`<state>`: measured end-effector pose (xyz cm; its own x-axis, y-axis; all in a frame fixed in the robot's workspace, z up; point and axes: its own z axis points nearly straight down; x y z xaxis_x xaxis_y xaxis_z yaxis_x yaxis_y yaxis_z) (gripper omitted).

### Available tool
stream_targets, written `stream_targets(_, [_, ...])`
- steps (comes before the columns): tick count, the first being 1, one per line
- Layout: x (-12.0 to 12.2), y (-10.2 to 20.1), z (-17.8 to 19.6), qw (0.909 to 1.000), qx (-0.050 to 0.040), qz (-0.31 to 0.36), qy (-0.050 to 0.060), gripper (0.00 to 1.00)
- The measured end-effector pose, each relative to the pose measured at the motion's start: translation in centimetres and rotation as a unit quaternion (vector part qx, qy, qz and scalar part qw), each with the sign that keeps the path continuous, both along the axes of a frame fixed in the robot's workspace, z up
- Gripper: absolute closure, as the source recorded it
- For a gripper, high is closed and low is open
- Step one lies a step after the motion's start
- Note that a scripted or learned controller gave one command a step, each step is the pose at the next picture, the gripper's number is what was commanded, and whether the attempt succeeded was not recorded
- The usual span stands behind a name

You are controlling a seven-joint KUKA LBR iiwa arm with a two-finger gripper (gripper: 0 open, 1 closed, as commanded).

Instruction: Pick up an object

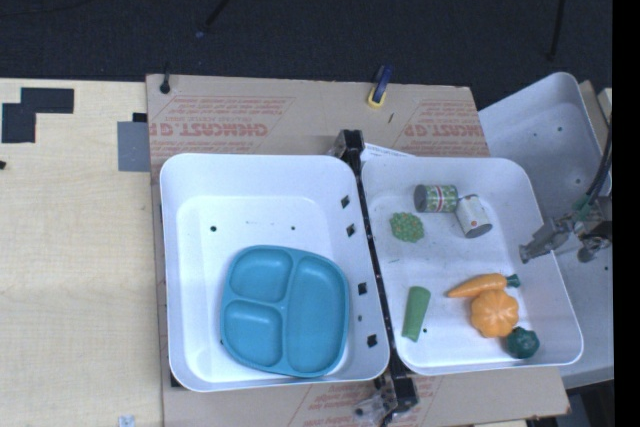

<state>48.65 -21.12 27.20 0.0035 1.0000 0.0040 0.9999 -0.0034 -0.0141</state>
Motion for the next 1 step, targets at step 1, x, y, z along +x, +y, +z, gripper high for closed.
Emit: stream_targets(1, [0.19, 0.02, 0.64, 1.0000, -0.0014, 0.002, -0.006, 0.00])
